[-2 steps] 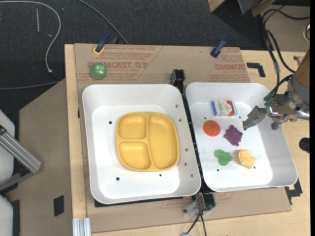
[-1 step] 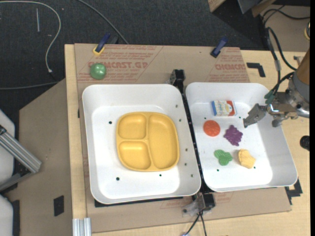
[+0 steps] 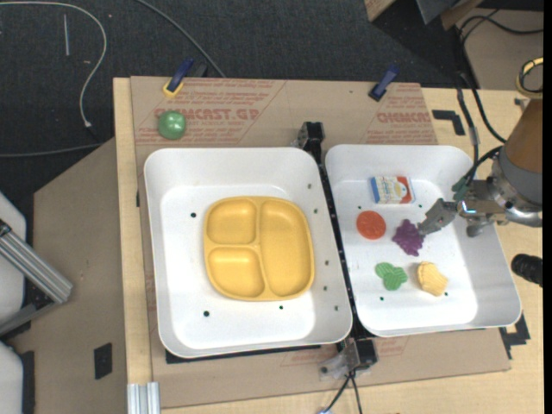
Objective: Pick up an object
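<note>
Gripper: the gripper (image 3: 434,216) reaches in from the right over the right bin (image 3: 492,304), its dark fingertip end pointing down and to the left.
Finger state: I cannot tell whether the gripper is spread or closed; its tip reads as one dark shape from this slanted view, and nothing can be seen pinched in it.
Nearest thing: the purple grape bunch (image 3: 408,236) lies just beside the tip, slightly down and to the left of it, possibly touching, though the angle makes contact hard to judge.
Long axis: the grape bunch runs roughly from upper left to lower right, about crosswise to the line of the gripper's approach.
Other candidates: the red round piece (image 3: 372,224) sits further left of the tip, beyond the grapes; the small carton (image 3: 392,189) lies up and to the left; the yellow piece (image 3: 431,278) is below the tip; the green piece (image 3: 391,275) is down and to the left.
Well apart: the yellow divided plate (image 3: 259,247) in the left bin (image 3: 172,317) and the green ball (image 3: 172,125) on the board (image 3: 259,110) are far left of the gripper.
Judgement: the grape bunch looks like the likely target, needing only a short move down and left.
</note>
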Robot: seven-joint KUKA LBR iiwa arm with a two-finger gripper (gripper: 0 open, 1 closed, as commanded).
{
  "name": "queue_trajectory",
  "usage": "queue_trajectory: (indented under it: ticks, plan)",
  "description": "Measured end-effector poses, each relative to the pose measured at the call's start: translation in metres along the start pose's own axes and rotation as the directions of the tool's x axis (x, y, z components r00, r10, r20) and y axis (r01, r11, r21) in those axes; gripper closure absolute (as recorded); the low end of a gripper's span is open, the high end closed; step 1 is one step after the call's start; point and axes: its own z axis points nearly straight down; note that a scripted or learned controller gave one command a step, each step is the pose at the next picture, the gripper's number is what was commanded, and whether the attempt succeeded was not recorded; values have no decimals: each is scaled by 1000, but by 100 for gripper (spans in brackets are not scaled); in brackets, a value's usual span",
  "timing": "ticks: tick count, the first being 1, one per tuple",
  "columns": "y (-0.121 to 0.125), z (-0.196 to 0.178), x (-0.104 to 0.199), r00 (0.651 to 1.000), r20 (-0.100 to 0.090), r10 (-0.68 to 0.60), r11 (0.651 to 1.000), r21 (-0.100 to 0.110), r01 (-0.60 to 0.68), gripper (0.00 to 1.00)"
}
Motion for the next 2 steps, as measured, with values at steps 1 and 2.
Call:
queue_trajectory:
  ticks: [1,2]
  plan:
    - [-2,61,6,1000,-1,-1,1000,1,1,0]
    - [-5,118,16,1000,-1,-1,1000,0,1,0]
